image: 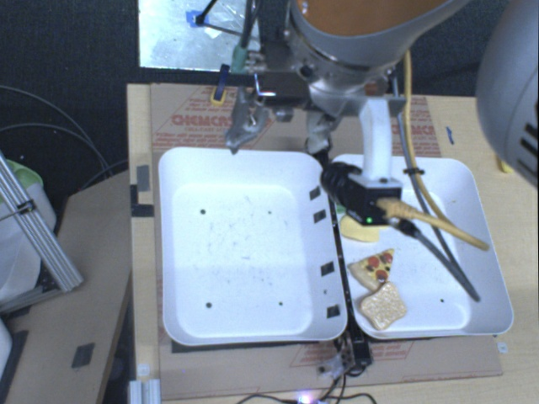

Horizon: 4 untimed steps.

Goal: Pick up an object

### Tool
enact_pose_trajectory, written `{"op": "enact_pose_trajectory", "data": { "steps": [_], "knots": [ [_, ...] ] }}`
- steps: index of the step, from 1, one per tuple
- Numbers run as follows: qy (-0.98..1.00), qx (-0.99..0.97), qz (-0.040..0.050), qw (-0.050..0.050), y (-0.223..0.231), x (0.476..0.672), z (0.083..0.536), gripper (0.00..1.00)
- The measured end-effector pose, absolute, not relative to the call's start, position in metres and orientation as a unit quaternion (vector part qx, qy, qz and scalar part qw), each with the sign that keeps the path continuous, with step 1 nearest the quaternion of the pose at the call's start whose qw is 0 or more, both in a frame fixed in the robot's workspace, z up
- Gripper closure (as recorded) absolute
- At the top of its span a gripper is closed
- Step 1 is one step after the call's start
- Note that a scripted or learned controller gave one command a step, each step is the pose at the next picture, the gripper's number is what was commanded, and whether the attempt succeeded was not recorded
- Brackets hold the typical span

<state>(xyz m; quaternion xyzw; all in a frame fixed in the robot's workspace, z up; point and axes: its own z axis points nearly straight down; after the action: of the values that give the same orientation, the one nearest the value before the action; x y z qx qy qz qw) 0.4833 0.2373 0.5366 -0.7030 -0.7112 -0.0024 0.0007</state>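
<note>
The jaws point(280, 137) stand apart with nothing between them, above the 1 o'clock rim of the left bin point(181, 225). The pickable things lie in the right bin point(480, 242), toward its 7 o'clock corner: a yellow piece point(364, 232), a pizza slice point(373, 268) and a toast piece point(384, 306) touching it. Printed cardboard point(189, 116) lies under both bins on the tabletop point(93, 259). An aluminium frame point(38, 234) stands at 9 o'clock.

Bench point(143, 268) bears printed cardboard sheet point(189, 118); on it left bin point(244, 242) and right bin point(484, 259) side by side, touching.
</note>
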Motion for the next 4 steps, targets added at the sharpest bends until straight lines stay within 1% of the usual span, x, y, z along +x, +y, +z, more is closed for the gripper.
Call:
{"op": "enact_pose_trajectory", "data": {
  "steps": [1, 2, 3, 4],
  "knots": [
    [-0.706, -0.708, -0.0008, 0.000, 0.193, 0.487, 0.535, 0.00],
    [-0.709, -0.705, 0.0059, 0.003, 0.227, 0.485, 0.397, 0.00],
    [-0.707, -0.707, -0.0003, -0.001, 0.234, 0.558, 0.352, 0.00],
    [-0.708, -0.706, -0.0022, 0.000, 0.235, 0.556, 0.366, 1.00]
  ]
}}
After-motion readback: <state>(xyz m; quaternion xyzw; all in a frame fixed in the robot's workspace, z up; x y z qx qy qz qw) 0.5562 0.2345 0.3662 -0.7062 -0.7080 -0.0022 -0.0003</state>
